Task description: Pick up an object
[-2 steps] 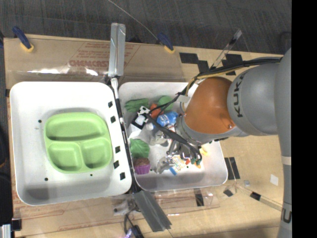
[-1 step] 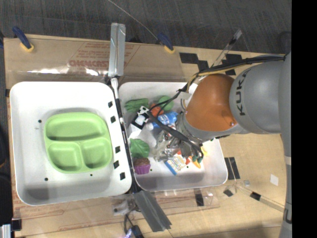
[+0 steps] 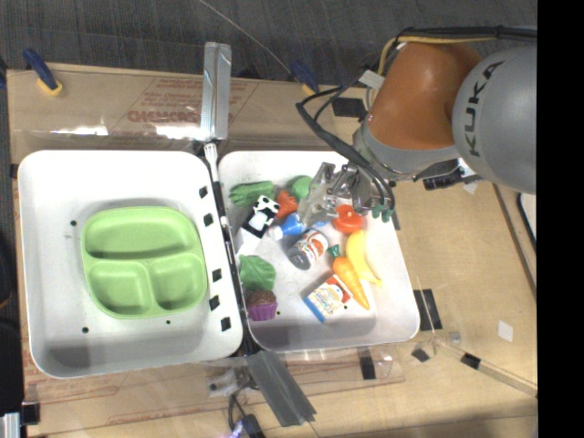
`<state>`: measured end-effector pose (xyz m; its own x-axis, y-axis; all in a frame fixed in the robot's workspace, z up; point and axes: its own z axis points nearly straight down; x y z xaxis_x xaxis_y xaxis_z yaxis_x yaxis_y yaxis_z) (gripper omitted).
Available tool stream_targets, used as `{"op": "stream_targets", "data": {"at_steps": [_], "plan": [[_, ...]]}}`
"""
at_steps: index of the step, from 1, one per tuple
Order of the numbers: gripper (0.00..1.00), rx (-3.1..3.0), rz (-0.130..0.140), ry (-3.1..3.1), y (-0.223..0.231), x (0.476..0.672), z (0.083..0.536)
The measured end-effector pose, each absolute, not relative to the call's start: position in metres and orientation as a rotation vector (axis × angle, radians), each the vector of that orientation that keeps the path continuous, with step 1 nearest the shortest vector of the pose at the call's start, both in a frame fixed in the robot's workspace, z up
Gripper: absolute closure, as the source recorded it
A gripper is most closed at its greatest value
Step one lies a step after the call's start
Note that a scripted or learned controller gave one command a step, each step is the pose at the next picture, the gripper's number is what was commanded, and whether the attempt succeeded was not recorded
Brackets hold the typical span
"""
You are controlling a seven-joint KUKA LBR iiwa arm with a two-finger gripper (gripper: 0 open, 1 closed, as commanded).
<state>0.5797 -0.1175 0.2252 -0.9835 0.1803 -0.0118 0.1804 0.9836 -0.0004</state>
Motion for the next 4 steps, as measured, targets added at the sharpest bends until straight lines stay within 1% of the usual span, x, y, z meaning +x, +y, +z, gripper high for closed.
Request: {"op": "stream_targets", "data": {"at_steps": [1,2,3,4], "plan": [[0.00,0.284,-0.001,3.126,-0.117,0.578,0.221],[0.00,0.034,0.000,3.140,-0.133,0.577,0.092],[0.00,0.196,-0.002,3.133,-0.184,0.566,0.117],[0.00,0.232,0.004,3.134,-0.123,0.576,0.091]]}}
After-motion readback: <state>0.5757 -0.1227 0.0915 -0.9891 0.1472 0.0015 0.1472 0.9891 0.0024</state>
